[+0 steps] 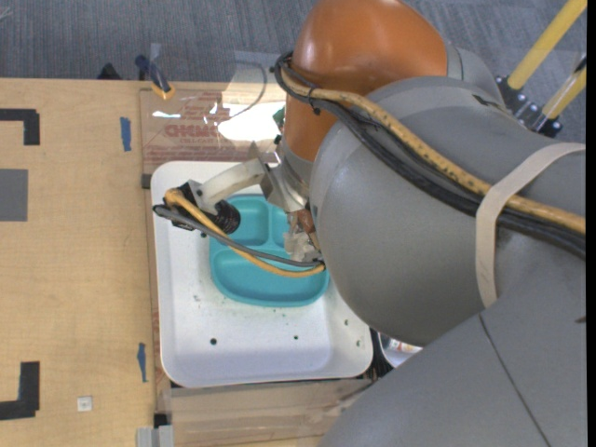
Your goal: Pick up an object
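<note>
Arm (438, 222): I am reaching in from the right, my grey bulk covering the right side of the bench.
Bin (251, 357): white and shallow, its near rim is showing below me.
Dish (265, 282): the teal dish is lying in the middle of the bin, partly under my wrist.
Gripper (300, 236): I am hanging it over the dish's right half; I cannot tell whether it is wide or narrow, or whether it is touching the dish.
Cable (200, 214): a yellow and black cable is looping out leftward above the dish.
Bench (74, 250): the tan board is stretching away to the left.
Band (368, 40): my orange band is bulging at the far side.
</note>
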Available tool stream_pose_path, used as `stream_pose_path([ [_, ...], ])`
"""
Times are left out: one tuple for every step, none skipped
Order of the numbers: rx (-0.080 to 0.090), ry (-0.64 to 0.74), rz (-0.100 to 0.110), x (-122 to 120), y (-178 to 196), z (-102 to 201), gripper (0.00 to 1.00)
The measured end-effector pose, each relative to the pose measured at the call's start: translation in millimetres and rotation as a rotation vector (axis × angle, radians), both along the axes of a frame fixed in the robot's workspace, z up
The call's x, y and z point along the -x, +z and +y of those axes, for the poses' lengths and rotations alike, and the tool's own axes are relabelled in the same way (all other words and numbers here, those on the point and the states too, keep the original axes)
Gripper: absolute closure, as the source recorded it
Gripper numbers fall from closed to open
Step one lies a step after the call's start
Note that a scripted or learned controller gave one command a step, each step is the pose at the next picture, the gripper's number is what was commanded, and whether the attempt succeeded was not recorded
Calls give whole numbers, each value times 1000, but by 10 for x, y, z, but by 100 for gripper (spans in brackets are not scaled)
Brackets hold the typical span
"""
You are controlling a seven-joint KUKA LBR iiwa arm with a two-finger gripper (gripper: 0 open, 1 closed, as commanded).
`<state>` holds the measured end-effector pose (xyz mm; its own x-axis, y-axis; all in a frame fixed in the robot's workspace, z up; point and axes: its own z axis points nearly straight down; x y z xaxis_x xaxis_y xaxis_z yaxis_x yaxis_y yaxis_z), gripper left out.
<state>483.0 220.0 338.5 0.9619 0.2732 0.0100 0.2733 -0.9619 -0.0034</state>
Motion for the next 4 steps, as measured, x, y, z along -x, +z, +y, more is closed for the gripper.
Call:
stream_pose_path([
  [11, -74, 15, 48, -993, 43, 100],
  [8, 566, 10, 38, -745, -29, 100],
  [7, 341, 13, 49, -1107, 52, 100],
  [7, -27, 11, 44, -1402, 45, 100],
])
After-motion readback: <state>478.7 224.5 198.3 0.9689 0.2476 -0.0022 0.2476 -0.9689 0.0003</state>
